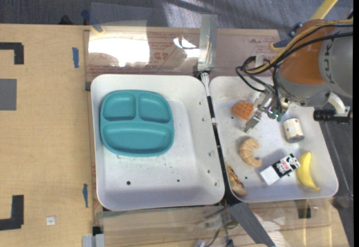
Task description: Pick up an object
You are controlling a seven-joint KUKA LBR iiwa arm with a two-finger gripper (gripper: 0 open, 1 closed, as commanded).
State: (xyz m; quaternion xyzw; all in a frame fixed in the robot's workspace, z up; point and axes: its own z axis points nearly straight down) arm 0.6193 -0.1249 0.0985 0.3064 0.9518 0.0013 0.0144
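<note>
The right bin [325, 184] holds several objects. An orange ridged piece [243, 110] lies at its upper left, a tan croissant [250, 151] below it, a small white can [292, 129] to the right, a black-and-white box [279, 169] and a yellow banana [306, 171] near the front. My gripper [259, 114] hangs low over the right bin, just right of the orange piece and left of the can. Nothing shows in its grasp.
A teal divided plate [136, 122] lies in the left bin [168, 184]. A small brown-and-yellow item [236, 180] sits at the right bin's front left corner, by the divider. Cables [263, 66] loop above the wrist.
</note>
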